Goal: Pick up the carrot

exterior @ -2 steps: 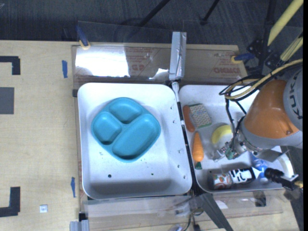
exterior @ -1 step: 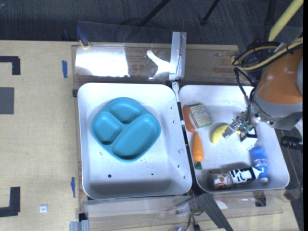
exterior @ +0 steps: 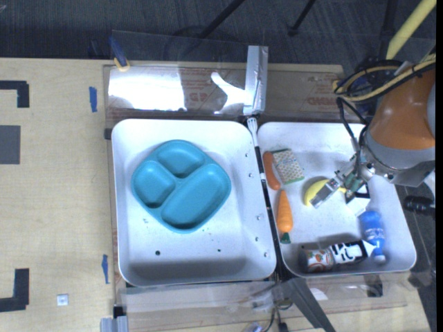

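Observation:
The carrot (exterior: 284, 214) is orange with a small green top and lies along the left wall of the right bin (exterior: 400, 211), pointing up and down in the camera view. My gripper (exterior: 337, 185) hangs over the middle of the right bin, right of the carrot and apart from it. It is low over a yellow banana-like piece (exterior: 314, 189), and a silver finger (exterior: 324, 196) lies against that piece. Nothing of the carrot is between the fingers.
A blue divided plate (exterior: 181, 184) sits in the left bin (exterior: 138, 254). The right bin also holds a speckled sponge-like block (exterior: 287, 165) over an orange piece (exterior: 270, 171), a blue bottle (exterior: 372, 228) and a dark packet (exterior: 337, 254) by the front wall.

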